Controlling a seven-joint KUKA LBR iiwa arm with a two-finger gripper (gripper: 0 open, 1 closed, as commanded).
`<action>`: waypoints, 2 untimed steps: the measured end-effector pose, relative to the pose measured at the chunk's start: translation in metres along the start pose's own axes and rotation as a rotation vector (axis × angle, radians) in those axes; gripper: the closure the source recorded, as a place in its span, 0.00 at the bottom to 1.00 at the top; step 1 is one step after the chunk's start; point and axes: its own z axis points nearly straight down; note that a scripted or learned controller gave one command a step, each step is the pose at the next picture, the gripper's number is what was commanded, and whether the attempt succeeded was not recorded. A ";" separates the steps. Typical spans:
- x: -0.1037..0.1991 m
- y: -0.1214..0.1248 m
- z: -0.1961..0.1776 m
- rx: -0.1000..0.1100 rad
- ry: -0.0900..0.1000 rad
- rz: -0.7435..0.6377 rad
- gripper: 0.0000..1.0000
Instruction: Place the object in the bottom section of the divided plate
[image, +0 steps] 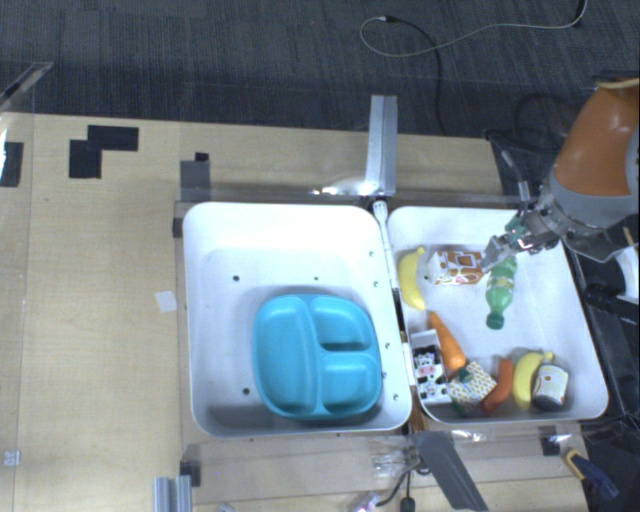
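A blue divided plate (268, 352) lies in the left bin (230, 250), toward its front, with one long section on its left and two smaller ones on its right. All three sections hold nothing. My gripper (510, 243) hangs over the back of the right bin (590, 360), just above the upper end of a green bottle (499, 290) that lies on the bin floor. A brown and white packet (458, 266) rests immediately left of the gripper. The wrist hides how the gripper stands against the bottle.
The right bin also holds a yellow banana (410, 277) by the divider wall, a carrot (449, 343), a black and white card (426, 362), a patterned block (472, 385), a small banana (527, 375) and a dark can (550, 385). A metal post (382, 140) rises behind the bins.
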 end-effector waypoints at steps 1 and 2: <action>-0.002 -0.028 0.020 0.001 0.001 0.197 1.00; 0.023 -0.052 0.003 0.002 0.001 0.105 1.00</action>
